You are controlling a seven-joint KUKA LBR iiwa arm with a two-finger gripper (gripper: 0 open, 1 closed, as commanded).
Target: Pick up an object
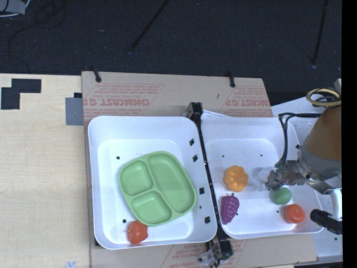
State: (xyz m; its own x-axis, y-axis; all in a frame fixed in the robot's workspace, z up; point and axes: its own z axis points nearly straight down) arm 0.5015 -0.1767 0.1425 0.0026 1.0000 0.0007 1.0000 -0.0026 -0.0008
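Reaching in from the right, the gripper is hanging low over the right bin, its dark metal fingers pointing down and left; whether they are spread or closed cannot be told from this angle, and nothing is showing between them. A green round object is sitting just below the fingertips, close enough that contact cannot be ruled in or out. Just beside it, toward the bin's near right corner, an orange-red round object is lying on the white floor. The arm is rising behind the gripper, its orange band catching the light above the grey wrist, with a black cable looping along the bin's far right rim.

Farther left in the same bin, an orange pepper-shaped toy is resting near the middle, well apart from the gripper, and a purple bunch of grapes is lying just below it, near the divider between the bins.

Across that divider, the left bin is holding a light green tray with three compartments, turned at a slant. A small red object is sitting at the tray's near left corner, touching or nearly touching its edge. Both bins are standing on a brown cardboard sheet printed with red lettering.
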